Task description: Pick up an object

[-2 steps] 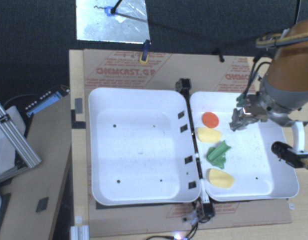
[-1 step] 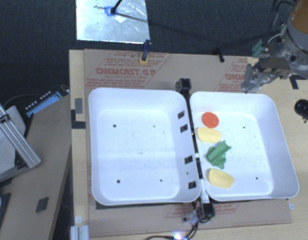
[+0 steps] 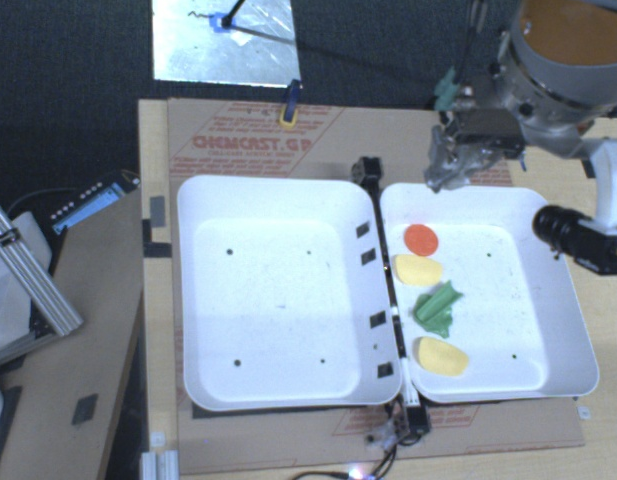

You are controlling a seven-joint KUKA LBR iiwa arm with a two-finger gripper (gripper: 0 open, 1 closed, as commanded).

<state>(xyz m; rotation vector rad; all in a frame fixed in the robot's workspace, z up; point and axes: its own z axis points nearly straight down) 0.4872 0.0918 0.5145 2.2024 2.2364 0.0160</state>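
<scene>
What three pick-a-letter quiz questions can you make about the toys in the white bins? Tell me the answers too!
1. Where are the toys?
A. left bin
B. right bin
C. on the floor

2. What colour is the round toy?
A. blue
B. orange
C. white

3. Where is the gripper?
A. above the right bin's far edge
B. resting in the left bin
C. squeezing the green toy

Answers: B, all four toys lie along the right bin's left side. B, it is orange. A, it hangs over the far rim, apart from the toys.
</scene>
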